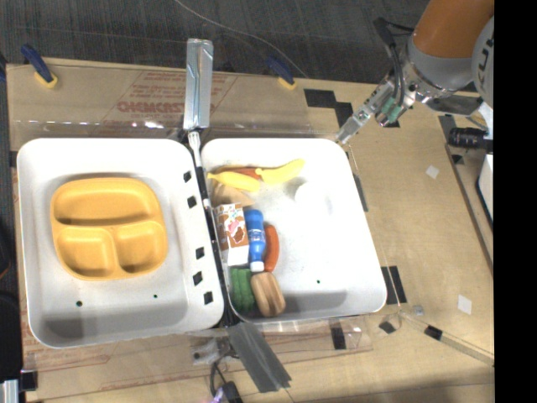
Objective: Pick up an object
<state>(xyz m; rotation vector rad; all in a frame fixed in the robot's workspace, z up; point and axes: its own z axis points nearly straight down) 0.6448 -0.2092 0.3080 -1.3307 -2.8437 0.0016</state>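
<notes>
Hovering my tool [346, 133] over right bin's [357, 263] far-right corner, grip state unclear; banana [281, 171] lying left, long axis crosswise.

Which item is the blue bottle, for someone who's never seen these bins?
Start at the right bin, whose items crowd its left wall. Midway down that cluster lies the blue bottle, between a printed carton and an orange-red piece. It alone is blue with a white label.
</notes>
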